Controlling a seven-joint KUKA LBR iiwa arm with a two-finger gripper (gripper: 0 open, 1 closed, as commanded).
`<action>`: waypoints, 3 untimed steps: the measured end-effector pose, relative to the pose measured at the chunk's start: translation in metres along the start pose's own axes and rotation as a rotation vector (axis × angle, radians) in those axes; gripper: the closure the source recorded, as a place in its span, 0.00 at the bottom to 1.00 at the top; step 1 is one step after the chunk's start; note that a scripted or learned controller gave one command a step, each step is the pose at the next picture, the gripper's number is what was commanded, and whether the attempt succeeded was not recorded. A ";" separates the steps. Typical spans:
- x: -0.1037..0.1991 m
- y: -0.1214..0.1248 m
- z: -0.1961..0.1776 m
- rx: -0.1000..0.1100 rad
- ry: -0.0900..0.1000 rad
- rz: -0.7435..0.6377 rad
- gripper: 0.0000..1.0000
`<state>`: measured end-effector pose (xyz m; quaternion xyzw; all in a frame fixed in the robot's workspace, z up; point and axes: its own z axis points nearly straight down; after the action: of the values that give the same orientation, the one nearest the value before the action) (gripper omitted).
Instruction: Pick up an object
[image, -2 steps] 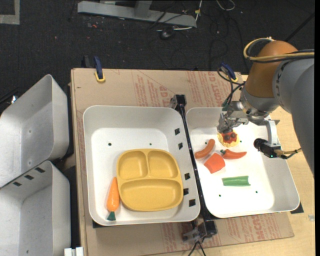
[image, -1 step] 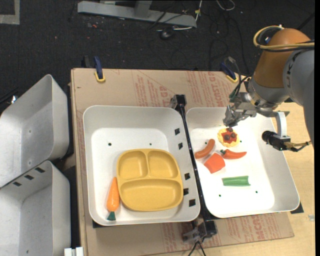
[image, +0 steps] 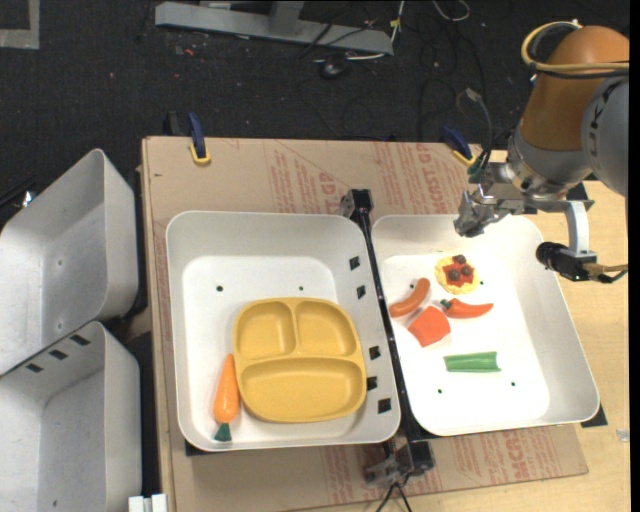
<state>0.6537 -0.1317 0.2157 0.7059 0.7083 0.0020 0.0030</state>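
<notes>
In the right bin (image: 520, 400) lie a small pizza slice with dark toppings (image: 457, 273), a sausage (image: 409, 298), a red chili pepper (image: 468, 309), an orange-red wedge (image: 429, 326) and a green strip (image: 471, 362). My gripper (image: 473, 218) hangs over the bin's far rim, up and slightly right of the pizza slice, with nothing visibly held. In the left bin (image: 200, 250) sits a yellow divided tray (image: 298, 358), and an orange carrot (image: 226, 392) lies along the tray's left side.
The two bins meet at a black divider (image: 372, 290) on a cardboard-covered bench (image: 280, 170). More white bins (image: 60, 300) stand off to the left. The arm's orange band (image: 560, 100) rises at the upper right; a black fitting (image: 560, 258) juts over the right rim.
</notes>
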 end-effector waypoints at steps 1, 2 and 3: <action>0.000 0.002 -0.054 0.000 -0.001 0.000 1.00; 0.043 -0.010 -0.055 0.007 0.002 -0.003 1.00; 0.093 -0.022 -0.058 0.008 0.003 -0.004 1.00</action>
<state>0.6309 -0.0383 0.2730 0.7045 0.7097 0.0005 -0.0009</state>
